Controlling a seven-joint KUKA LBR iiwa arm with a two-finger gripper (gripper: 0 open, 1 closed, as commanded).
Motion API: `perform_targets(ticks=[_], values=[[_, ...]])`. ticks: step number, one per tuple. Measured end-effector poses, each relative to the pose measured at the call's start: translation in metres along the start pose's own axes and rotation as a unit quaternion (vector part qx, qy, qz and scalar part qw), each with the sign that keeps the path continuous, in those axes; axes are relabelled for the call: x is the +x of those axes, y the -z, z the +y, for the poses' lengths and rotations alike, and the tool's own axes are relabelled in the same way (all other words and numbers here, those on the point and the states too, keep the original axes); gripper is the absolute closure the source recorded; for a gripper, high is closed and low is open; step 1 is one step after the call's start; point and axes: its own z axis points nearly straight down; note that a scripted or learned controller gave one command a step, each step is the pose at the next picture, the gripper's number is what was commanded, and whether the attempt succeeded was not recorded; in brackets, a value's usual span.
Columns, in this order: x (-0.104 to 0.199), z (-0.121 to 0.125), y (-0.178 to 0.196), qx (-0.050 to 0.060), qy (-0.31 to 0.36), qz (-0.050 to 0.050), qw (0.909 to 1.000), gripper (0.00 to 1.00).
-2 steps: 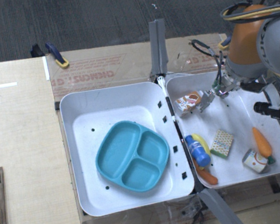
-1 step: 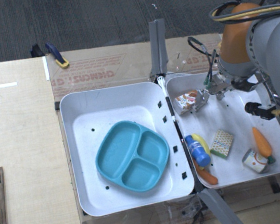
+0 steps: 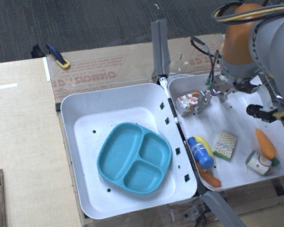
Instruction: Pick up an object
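Far left of the frame: pale wooden desk (image 3: 16,130), nothing there that matters for the pick.

Left of centre: shallow white plastic left bin (image 3: 70,148), holding a blue three-compartment plastic plate (image 3: 134,158), lying flat, well apart from the arm.

Right of centre: shallow white plastic right bin (image 3: 233,117), holding all the small pieces. In its upper left corner, close against the dividing wall, a small crumpled white-and-orange snack packet (image 3: 187,102). Likely the thing to be picked, judging by nearness.

Just to the packet's right, touching or all but touching its right edge: the metal two-finger gripper (image 3: 204,103), reaching in from the upper right. Spread or closed: cannot tell, too small and cluttered with cable. Nothing visibly pinched.

Packet therefore to the left of the gripper tip, slightly up-frame, with its long axis roughly left to right. Probably a short shift leftward needed to centre over it, with little room before the bin wall.

Lower in the same bin, well apart from the gripper: blue plastic bottle with a yellow part (image 3: 201,154), small orange piece (image 3: 211,179), green-and-beige speckled box (image 3: 225,145), small white tin can (image 3: 258,163), orange toy carrot (image 3: 265,143).

Upper right: grey arm with orange band (image 3: 276,51).
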Motion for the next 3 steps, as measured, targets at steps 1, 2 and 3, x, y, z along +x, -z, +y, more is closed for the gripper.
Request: perform_targets(ticks=[1, 2, 3], values=[[0.0007, 0.0005, 0.0102, -0.001, 0.001, 0.0, 1.0, 1.0], [0.0034, 0.0021, 0.0104, -0.002, 0.002, 0.002, 1.0, 0.0], [-0.0003, 0.0036, 0.005, -0.004, -0.002, 0.005, 1.0, 0.0]])
